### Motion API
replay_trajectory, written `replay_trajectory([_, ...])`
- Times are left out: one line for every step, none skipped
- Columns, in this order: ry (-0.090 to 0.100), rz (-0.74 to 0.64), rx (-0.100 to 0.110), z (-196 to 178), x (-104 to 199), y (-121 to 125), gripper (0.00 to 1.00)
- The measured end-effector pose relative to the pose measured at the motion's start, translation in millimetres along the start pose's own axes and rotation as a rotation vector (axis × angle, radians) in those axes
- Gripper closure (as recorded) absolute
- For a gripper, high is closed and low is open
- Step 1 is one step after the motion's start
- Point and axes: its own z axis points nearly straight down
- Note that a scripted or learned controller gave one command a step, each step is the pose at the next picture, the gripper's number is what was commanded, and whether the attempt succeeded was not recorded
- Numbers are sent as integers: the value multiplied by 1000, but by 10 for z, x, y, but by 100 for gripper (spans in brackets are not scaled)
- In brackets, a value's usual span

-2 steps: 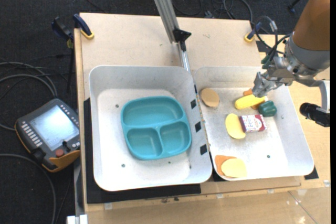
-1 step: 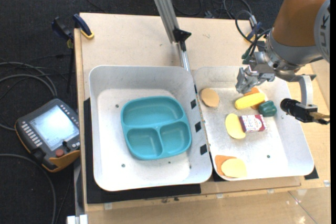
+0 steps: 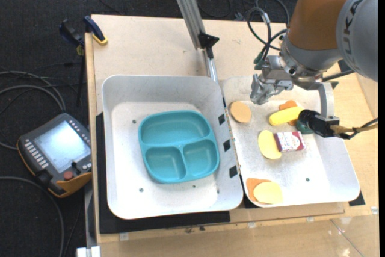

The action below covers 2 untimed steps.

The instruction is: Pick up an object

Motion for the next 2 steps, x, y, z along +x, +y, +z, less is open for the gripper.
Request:
replay_trajectory([0,-1,0,2,571,75,100])
replay_trajectory([0,0,0,26,1075,178,100])
